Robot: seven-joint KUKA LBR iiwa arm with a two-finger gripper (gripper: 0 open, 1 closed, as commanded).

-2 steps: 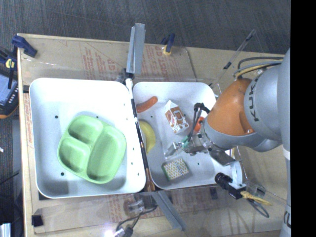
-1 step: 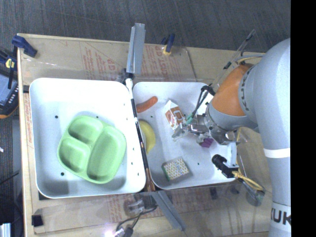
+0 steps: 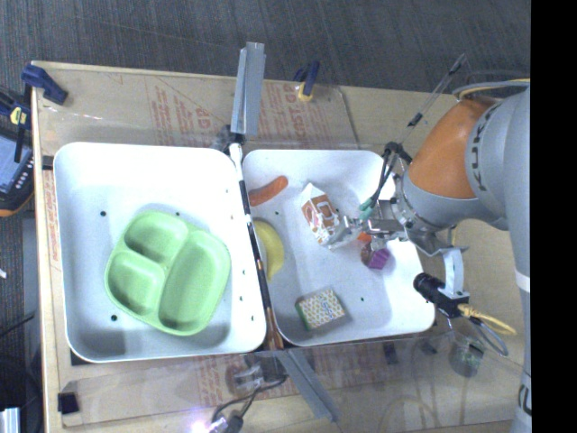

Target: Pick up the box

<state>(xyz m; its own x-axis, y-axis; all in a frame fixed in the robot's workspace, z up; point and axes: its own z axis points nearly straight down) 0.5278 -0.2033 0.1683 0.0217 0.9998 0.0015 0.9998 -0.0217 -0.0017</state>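
1. camera view looks down at a slant on a worktop (image 3: 135,106) of pale board bearing two shallow white bins side by side.
2. the left bin (image 3: 81,174) holds a green divided tray (image 3: 169,271), lying tilted toward the bin's near edge.
3. the right bin (image 3: 406,309) holds the box (image 3: 319,217), a small white carton with red print, which lies tipped on its side near the middle of the bin's far half.
4. the arm (image 3: 469,165), grey with an orange band, reaches in over the right edge of the right bin.
5. the hand (image 3: 350,233) sits low in the bin, just beside the box on its right, its metal tips (image 3: 340,236) touching or nearly touching the box's near right corner.
6. i cannot tell how far the hand is open, nor whether the box lies between its tips.
7. an orange-red sausage (image 3: 268,189) lies near the far left corner of the right bin.
8. a yellow banana-like piece (image 3: 270,246) rests against the left wall of that bin.
9. a small purple block (image 3: 378,259) lies just under the hand's wrist, toward the right wall.
10. a flat patterned pad (image 3: 321,308) with a green and white checked face lies near the near edge of the right bin, well apart from the box.
11. blue clamps (image 3: 43,81) grip the far edge of the worktop.
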